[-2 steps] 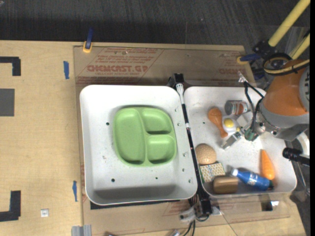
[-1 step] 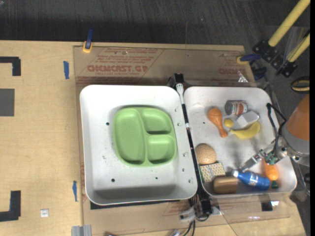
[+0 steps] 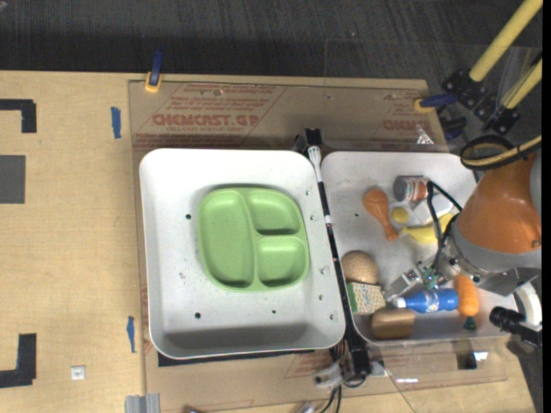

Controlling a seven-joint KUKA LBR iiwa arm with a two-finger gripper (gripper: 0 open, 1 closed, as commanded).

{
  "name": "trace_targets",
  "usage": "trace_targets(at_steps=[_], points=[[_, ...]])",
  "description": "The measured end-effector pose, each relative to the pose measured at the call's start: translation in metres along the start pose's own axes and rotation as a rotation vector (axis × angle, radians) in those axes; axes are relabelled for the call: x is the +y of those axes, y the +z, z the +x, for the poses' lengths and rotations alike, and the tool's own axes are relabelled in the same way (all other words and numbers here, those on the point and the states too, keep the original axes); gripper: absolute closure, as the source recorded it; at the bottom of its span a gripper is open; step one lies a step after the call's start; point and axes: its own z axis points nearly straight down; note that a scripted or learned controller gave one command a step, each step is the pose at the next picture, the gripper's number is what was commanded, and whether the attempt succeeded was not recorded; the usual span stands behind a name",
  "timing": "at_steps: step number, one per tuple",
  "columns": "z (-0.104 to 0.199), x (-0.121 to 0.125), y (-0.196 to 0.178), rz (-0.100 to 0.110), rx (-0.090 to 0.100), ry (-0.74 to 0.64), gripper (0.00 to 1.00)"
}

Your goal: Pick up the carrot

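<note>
The carrot (image 3: 377, 206), a tapered orange piece, lies in the right bin (image 3: 344, 179) near its upper middle, between the bin's left wall and a small can. My gripper (image 3: 417, 279) hangs low over the bin's lower middle, right of and below the carrot, just above a blue bottle (image 3: 430, 301). The grey and orange arm (image 3: 504, 218) covers the bin's right part. A gap of bare bin floor separates the gripper from the carrot.
Around the gripper lie a yellow fruit (image 3: 417, 229), a silver can (image 3: 410, 188), a tan round loaf (image 3: 362, 267), a speckled square (image 3: 368, 297), a brown block (image 3: 393, 323) and a short orange piece (image 3: 467, 293). The left bin (image 3: 164, 231) holds a green divided plate (image 3: 254, 237).
</note>
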Motion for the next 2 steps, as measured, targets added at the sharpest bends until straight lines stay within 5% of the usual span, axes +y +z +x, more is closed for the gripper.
trace_targets(at_steps=[1,2], points=[[-0.059,-0.028,-0.095,0.006,0.000,0.051,0.00],[-0.091,0.002,-0.004,0.009,0.009,-0.077,0.00]])
